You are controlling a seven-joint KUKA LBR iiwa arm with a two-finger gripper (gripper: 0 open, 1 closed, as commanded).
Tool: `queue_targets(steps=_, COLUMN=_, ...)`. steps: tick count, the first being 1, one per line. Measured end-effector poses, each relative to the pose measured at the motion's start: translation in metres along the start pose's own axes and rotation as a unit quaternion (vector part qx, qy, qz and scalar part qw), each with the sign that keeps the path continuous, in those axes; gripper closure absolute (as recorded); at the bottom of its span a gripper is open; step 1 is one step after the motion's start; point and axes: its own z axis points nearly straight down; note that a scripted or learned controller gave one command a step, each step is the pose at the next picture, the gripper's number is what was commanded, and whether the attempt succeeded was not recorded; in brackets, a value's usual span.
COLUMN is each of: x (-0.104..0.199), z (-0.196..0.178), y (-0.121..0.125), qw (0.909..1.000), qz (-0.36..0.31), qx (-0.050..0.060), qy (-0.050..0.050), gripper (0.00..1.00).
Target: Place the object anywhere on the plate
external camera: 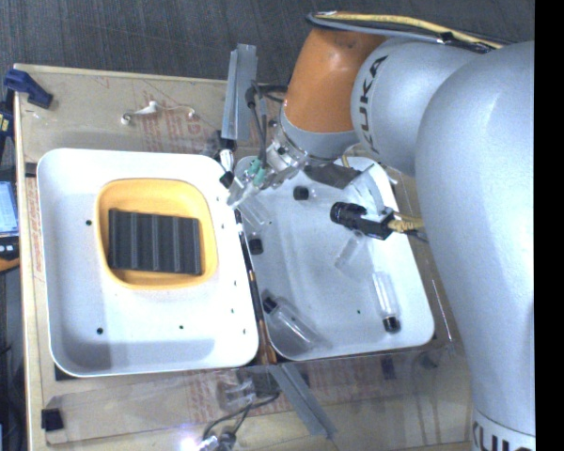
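Grey arm [461,158] hides the right bin's [409,332] far right corner; its gripper [249,178] (finger state unreadable) sits at the far left edge.

Bright, even overhead light washes the 2 white bins [141,346] nearly to glare, leaves a soft grey shadow along the left bin's lower inside, and the close grey arm [470,158] looks smooth and slightly soft.

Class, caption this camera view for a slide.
Arm's end effector over the right bin, beside a yellow plate in the left bin.
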Motion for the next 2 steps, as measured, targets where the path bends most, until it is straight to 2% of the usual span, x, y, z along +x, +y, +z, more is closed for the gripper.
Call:
queue_targets(steps=1, x=0.032, z=0.0017, y=0.0001, qw=0.9968, qz=-0.08, qx=0.001, qy=0.0, gripper=1.0)
queue_targets(steps=2, x=0.0315, z=0.0016, y=-0.0001, qw=0.9969, qz=-0.079, qx=0.0, qy=0.0, gripper=0.0)
